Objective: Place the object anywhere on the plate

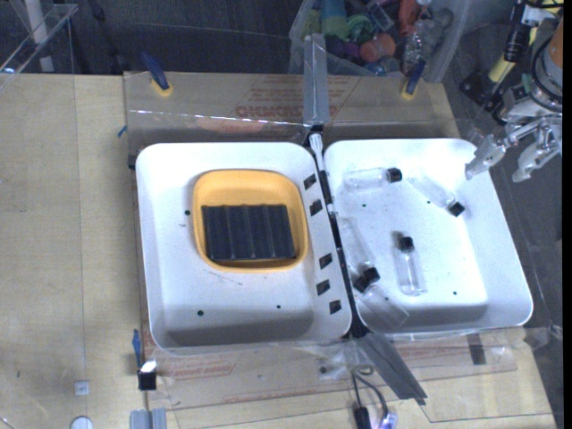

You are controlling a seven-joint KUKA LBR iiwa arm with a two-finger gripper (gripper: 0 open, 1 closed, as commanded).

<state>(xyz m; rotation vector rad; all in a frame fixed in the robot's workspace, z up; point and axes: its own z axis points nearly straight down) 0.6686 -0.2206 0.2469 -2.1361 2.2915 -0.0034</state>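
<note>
Gripper (502, 155) hovers at the right bin's (514, 280) two o'clock, fingers spread, empty. Vials (408, 262) look light, slick, breakable: grip mid-body.

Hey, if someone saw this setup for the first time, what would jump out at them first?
The yellow plate in the left bin stands out, with a dark ribbed block lying on it. In the right bin lie several clear vials with black caps. The gripper hangs over that bin's far right corner.
</note>
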